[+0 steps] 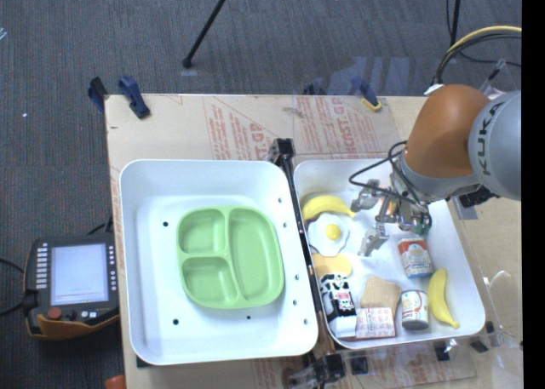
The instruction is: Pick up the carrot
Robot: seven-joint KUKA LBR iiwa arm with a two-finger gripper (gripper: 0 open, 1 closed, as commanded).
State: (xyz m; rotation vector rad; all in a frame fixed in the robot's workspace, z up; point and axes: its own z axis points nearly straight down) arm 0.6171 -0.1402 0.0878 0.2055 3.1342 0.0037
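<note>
Carrot position is something I cannot settle from this view: nothing in the bins reads plainly as one. The nearest match in colour is an orange-yellow wedge-shaped piece [327,265] in the right-hand shallow white bin [470,272], tucked against the lower edge of a toy fried egg [329,231]. It may well be something else.

The two-finger metal gripper [366,223] hangs over the upper middle of that bin, just right of the egg. Its fingers look spread apart, with nothing between them. That fits an approach rather than a lift, so I judge the pick not yet made.

The bin is crowded, which narrows the room for a clean descent:
- a yellow banana [328,206] curves above the egg
- a red-and-white tin can [415,257] lies just right of the gripper
- a second yellow banana [441,298], a smaller can [415,309], a slice of toy bread [381,292] and a small black-and-white carton [339,294] fill the lower half

The left-hand white bin [140,234] holds a green divided plastic tray [230,257], well apart from the gripper.
</note>
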